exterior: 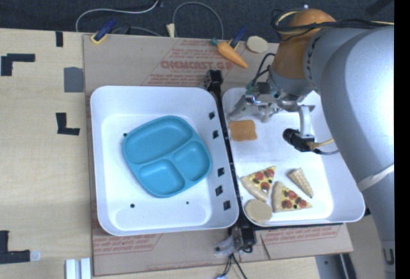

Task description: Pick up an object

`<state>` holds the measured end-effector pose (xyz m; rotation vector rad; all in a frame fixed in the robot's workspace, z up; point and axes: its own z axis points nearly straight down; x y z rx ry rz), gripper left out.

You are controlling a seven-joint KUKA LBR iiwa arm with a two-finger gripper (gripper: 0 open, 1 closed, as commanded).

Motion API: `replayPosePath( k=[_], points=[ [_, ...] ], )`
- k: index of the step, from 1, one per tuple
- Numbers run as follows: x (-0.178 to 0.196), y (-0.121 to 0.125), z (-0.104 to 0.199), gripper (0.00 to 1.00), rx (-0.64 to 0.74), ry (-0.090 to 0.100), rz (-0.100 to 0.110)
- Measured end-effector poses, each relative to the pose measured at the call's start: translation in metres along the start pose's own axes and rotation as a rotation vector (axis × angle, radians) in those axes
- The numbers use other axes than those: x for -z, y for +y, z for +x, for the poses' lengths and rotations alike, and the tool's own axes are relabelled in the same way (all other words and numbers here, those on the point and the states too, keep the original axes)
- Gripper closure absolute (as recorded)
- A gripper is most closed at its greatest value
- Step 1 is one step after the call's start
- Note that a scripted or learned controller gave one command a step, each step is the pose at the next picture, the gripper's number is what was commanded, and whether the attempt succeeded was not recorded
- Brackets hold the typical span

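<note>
**Gripper low over the right bin, beside the toast**

While the arm reaches in from the right, its gripper [251,107] hangs low in the right bin [343,204], just above the toast slice [243,130], probably the chosen object. Whether the fingers are spread or closed I cannot tell; the wrist hides them, and nothing shows between them.

Two pizza slices [258,182], a pale wedge [300,182] and a round cracker [259,210] cluster near the bin's front edge, well apart from the gripper. The blue divided plate [166,155] lies alone in the left bin [106,111]. A toy carrot [231,54] rests outside on the cardboard.
</note>
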<state>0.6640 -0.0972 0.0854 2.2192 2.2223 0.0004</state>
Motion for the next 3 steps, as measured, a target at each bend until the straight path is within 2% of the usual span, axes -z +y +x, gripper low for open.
replayPosePath(
  k=[1,2,3],
  points=[
    [0.001,-0.024,-0.001,0.0,0.0,-0.002,-0.003],
    [0.0,0.003,-0.007,0.0,0.001,0.001,0.0],
    [0.001,-0.034,-0.002,0.0,-0.001,-0.002,-0.004]
  ],
)
